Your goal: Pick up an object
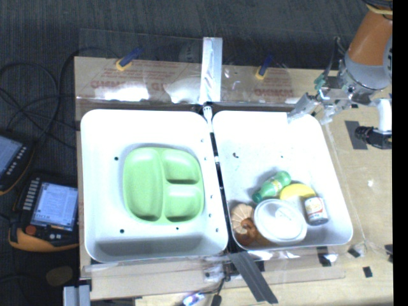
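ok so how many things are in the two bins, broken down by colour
green: 2, the divided plate in the left bin and a round fruit in the right bin
yellow: 1
white: 1, a bowl
brown: 2, a small jar and a ridged piece
total: 6

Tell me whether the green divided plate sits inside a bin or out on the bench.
Inside. The green divided plate lies flat on the floor of the left white bin, with the bin's white walls around it on all sides.
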You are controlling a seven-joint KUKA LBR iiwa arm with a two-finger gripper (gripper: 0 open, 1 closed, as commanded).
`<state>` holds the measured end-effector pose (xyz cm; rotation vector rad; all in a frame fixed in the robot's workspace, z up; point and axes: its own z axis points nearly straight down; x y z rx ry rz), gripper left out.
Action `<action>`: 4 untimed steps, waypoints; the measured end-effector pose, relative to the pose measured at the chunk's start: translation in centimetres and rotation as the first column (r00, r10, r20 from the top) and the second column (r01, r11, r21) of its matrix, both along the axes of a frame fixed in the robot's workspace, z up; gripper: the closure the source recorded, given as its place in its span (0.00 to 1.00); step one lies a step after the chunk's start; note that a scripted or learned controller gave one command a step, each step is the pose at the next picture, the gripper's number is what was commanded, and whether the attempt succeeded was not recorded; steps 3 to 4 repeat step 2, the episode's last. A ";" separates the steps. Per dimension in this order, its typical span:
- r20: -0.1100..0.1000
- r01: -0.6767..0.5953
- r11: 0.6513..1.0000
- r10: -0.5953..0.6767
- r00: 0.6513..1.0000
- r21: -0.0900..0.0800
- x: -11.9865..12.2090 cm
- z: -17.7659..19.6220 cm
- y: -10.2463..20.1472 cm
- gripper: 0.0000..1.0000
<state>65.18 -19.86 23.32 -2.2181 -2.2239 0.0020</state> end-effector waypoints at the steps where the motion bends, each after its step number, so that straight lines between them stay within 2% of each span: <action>1: -0.001 0.141 0.990 -0.141 0.990 0.001 -5.6 -4.8 0.5 0.00; 2: 0.006 -0.023 1.000 0.023 1.000 -0.001 -8.1 -14.2 3.9 0.00; 4: 0.006 -0.023 1.000 0.023 1.000 -0.001 -8.1 -14.2 3.9 0.00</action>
